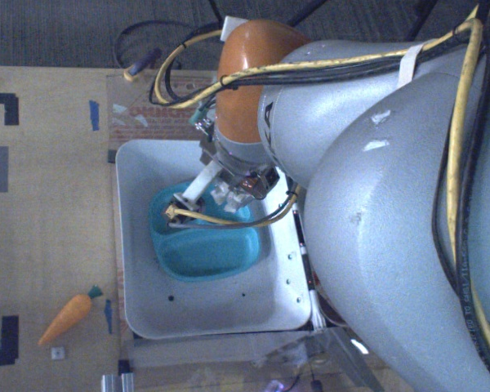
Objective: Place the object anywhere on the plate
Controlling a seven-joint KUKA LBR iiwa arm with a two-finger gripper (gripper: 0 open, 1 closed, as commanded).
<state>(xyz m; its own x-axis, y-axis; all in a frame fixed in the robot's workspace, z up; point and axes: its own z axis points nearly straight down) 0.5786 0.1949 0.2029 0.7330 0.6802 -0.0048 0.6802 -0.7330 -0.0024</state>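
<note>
My arm (376, 186) is pale grey, with a glossy orange band (249, 64) above the wrist and yellow cables (461, 137) running along it. Below it lies a teal-blue plate (208, 256) inside a white bin (135, 243). The worktop (49, 219) is light tan, marked with black squared corners (4, 109) and short blue tape strips (94, 114). An orange carrot (65, 318) with a green top lies on it.
</note>
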